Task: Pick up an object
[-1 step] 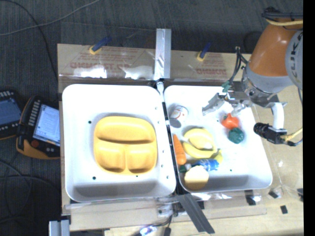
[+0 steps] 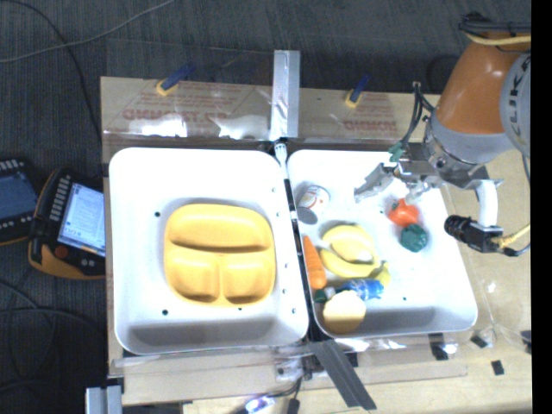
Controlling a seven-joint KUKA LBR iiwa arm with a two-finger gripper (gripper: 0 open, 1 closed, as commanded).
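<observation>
My gripper hangs over the upper right part of the right bin, open, with nothing between its fingers. A red-orange toy lies just below it, and a teal piece touches that toy's lower side. Further left in the bin are an orange carrot, a yellow banana-like fruit, a small blue item, a tan round piece and a small round white object.
The left bin holds a yellow divided plate. A metal divider stands behind the two bins. A handheld controller lies off the bench at the left. A black fitting sticks out by the right bin's edge.
</observation>
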